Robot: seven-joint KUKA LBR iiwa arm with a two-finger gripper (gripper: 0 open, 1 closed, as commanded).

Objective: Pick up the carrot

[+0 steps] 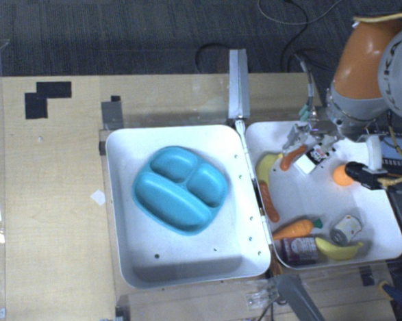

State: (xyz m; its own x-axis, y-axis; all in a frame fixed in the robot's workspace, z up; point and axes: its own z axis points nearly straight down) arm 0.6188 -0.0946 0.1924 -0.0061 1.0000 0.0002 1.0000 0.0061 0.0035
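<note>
From where I stand, the pale wooden bench (46, 201) has a few black tape patches (45, 97) at its far left corner. Next comes the left bin (195, 268), and in its middle sits a blue plate (181, 188) with three compartments, turned at an angle.

Across the shared edge is the right bin (306, 197), which is the crowded one. A long reddish sausage-like thing (266, 201) lies right along its left wall. Just beyond its far end is a yellow curved thing (266, 167).

The carrot (293, 229) lies toward the near side of this bin, left of centre, almost level across it, with its green end pointing right. It touches a dark can (298, 250) that lies on its side just in front of it, against the near wall.

The gripper (301, 142) hangs over the far part of the bin, well apart from the carrot. A short orange-red piece (293, 157) shows right at its tip. I cannot tell whether the jaws are spread or closed, nor whether that piece is caught in them.

Further right, a banana (341, 250) lies along the near wall beside the dark can. A small silver can (346, 228) is tipped over just behind it. An orange ball (340, 175) rests near the right wall, and the arm (369, 62) with its orange band rises above the far right corner.
</note>
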